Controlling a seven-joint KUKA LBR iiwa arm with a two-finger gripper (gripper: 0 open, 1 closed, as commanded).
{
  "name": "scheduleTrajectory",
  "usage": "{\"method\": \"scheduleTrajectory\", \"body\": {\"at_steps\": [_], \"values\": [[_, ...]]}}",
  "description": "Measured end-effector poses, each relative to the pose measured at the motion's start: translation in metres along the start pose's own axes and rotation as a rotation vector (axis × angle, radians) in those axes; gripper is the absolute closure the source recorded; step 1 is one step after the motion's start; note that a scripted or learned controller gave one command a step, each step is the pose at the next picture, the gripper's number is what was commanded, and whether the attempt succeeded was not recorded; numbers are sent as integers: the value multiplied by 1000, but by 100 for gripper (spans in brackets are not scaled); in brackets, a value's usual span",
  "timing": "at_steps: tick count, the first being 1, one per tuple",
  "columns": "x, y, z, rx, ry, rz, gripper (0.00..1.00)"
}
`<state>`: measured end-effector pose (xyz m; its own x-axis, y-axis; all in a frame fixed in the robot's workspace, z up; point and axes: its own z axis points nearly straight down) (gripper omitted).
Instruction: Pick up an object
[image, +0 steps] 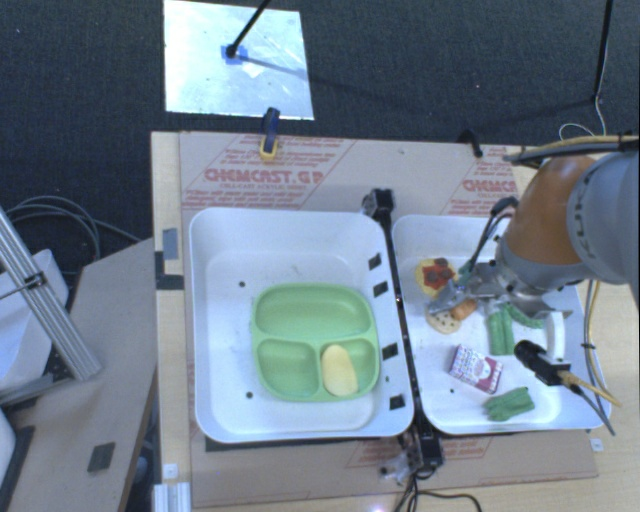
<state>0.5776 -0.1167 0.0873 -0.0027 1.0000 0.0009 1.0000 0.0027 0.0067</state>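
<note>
The protective sheet under the bins reads "CHEMCAST GP".

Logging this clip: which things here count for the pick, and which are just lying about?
In play: gripper; brown food piece just under it; red-yellow toy; red-white box; green toy.

Lying about: green tray; yellow piece in tray; blue-yellow clamp.

Two white bins, left bin and right bin, sit side by side on the worktop, over a red-lettered sheet.
</note>
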Motion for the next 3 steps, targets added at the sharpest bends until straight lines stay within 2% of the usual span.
{"method": "scheduleTrajectory", "body": {"at_steps": [1, 2, 3], "values": [[26, 35, -207, -14, -3, -5, 0], [54, -17, -168, 10, 0, -2, 0], [-42, -86, -122, 11, -1, 10, 0]]}}
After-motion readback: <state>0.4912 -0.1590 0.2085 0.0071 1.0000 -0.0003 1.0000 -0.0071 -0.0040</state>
